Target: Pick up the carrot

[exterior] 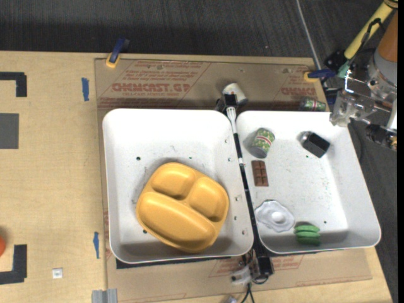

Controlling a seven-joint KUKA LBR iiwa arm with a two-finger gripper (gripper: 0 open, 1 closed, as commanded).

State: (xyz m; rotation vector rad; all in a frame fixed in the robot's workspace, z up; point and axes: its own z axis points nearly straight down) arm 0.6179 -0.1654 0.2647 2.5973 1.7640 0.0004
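My gripper (347,109) hangs at the right edge of the view, just past the far right corner of the right bin (353,169), under the grey wrist and orange band. It is well apart from everything lying in the bins. Nearest to it is a small black block (315,144) in the right bin's far part. A small orange-red shape (2,246) pokes in at the far left edge of the bench; too little of it shows to tell what it is.
The left bin (126,144) holds a large yellow loaf-like object (183,206). In the right bin lie a green-and-white can (262,141), a brown bar (260,173), a clear plastic piece (275,216) and a green item (307,232).
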